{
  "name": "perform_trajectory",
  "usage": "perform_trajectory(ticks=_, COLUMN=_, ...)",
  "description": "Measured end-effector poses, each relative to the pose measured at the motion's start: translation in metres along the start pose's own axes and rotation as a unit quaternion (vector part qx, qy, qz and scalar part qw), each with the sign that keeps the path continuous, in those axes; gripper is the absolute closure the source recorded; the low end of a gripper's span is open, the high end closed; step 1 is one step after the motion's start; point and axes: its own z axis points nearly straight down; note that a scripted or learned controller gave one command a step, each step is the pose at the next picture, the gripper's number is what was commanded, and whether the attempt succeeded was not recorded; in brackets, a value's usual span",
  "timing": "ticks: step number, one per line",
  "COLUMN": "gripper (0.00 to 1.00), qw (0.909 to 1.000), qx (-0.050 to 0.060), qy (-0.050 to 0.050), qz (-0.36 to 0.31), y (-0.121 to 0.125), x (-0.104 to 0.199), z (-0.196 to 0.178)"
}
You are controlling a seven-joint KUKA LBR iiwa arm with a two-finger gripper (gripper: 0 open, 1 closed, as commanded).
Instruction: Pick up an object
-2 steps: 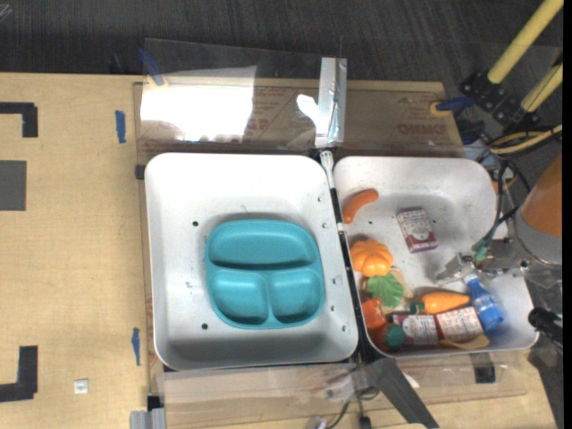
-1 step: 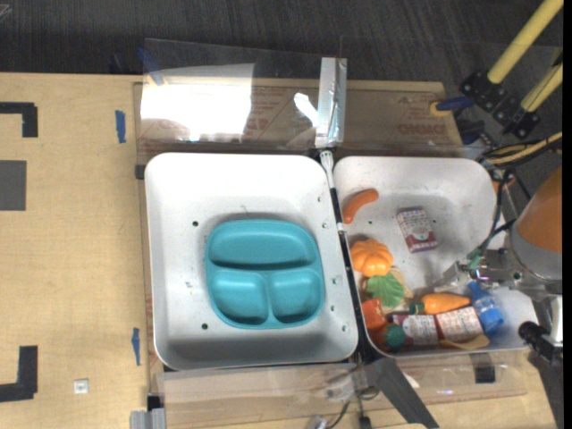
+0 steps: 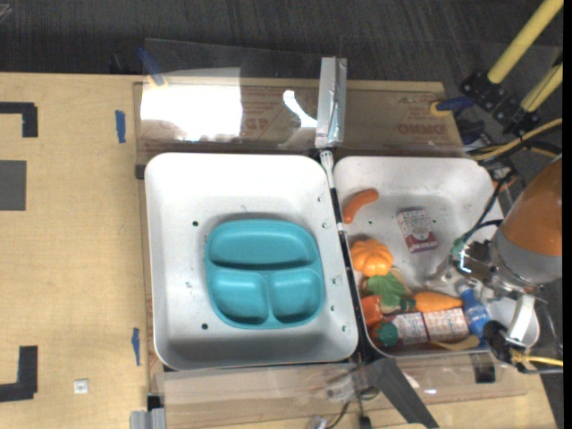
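Observation:
The right bin [image 3: 465,181] holds several small items. An orange curved piece [image 3: 359,204] lies near its left wall, and a small white packet [image 3: 416,229] sits in the middle. Below them are an orange pumpkin [image 3: 371,257], a green leafy piece [image 3: 386,289], a carrot [image 3: 438,302] and a bottle with a blue cap [image 3: 435,325] lying along the front wall. My gripper [image 3: 478,284] hangs low over the bin's right side, just right of the carrot and the bottle's cap. The arm's body hides what lies under it.
The left bin [image 3: 170,239] holds a teal divided tray [image 3: 264,271]. A clear divider wall [image 3: 329,105] stands behind the bins. Cables and yellow bars [image 3: 527,34] crowd the upper right. The wooden bench [image 3: 63,239] spreads to the left.

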Motion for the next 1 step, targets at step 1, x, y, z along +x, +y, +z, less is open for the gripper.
perform_trajectory(ticks=1, gripper=0.0, qw=0.9992, qx=0.002, qy=0.0, qz=0.04, y=0.0538, x=0.0638, z=0.0011)
